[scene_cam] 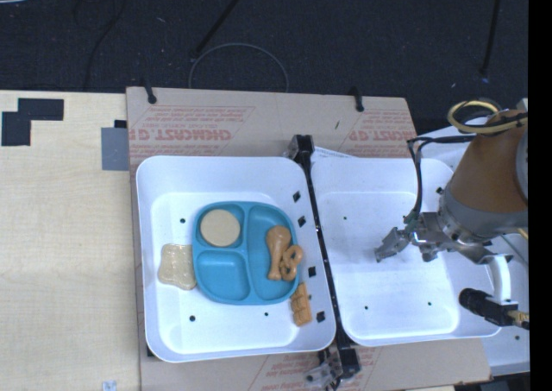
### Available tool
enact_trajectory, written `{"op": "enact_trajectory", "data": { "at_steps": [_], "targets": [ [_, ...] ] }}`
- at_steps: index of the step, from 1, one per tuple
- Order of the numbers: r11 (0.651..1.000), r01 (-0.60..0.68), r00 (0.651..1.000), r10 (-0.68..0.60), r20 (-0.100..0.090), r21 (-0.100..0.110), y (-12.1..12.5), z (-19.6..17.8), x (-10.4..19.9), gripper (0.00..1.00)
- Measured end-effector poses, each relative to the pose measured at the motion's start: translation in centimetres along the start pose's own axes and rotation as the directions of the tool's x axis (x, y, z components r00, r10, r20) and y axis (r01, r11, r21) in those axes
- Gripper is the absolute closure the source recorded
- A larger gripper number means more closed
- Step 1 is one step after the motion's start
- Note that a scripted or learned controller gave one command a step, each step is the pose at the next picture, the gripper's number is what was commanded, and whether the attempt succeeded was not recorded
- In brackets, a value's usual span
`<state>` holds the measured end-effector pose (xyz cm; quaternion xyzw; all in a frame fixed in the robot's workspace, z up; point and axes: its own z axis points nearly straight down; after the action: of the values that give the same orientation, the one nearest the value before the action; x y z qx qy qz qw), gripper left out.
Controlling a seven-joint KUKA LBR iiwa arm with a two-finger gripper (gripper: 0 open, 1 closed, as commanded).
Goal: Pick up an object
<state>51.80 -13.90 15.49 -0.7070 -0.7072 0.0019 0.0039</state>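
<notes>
Gripper (390, 245) hangs low over the right-hand bin (362, 324), roughly at its middle and a little toward the right edge, and whether its fingers are spread or closed I cannot tell, since they blur into one dark shape; nothing shows between them. Behind it the arm (487, 178) comes in over that bin's right rim. All the things worth taking lie across the divider in the left-hand bin (164, 182): a blue sectioned plate (228, 281) sits near its middle, with a round tan cookie (219, 227) in the plate's far-left compartment and a twisted pretzel-like piece (283, 253) in the right compartment. A pale cracker (177, 266) rests on the bin floor, touching or just beside the plate's left edge, and a small brown lump (301, 305) lies off the plate's near-right corner, close to the divider. As a judgement, the reach has not yet begun. A sound approach would lift clear of the divider first, then descend straight down over one item. The brown lump is nearest, but sits tight between plate and wall; the pretzel piece stands proud and looks easier to pinch.
</notes>
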Motion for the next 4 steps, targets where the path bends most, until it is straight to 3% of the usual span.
{"op": "enact_trajectory", "data": {
  "at_steps": [1, 2, 3, 4],
  "targets": [
    [1.000, -0.001, 1.000, 0.001, 0.000, -0.001, 0.6, 5.1, 0.8, 0.00],
    [1.000, -0.002, 1.000, 0.002, 0.002, -0.004, 0.5, 6.8, 0.9, 0.00],
    [1.000, -0.007, 1.000, 0.007, 0.001, -0.005, 0.6, 5.6, 0.7, 1.00],
    [1.000, -0.004, 1.000, 0.004, 0.002, -0.009, 0.5, 1.5, 0.7, 1.00]
  ]
}}
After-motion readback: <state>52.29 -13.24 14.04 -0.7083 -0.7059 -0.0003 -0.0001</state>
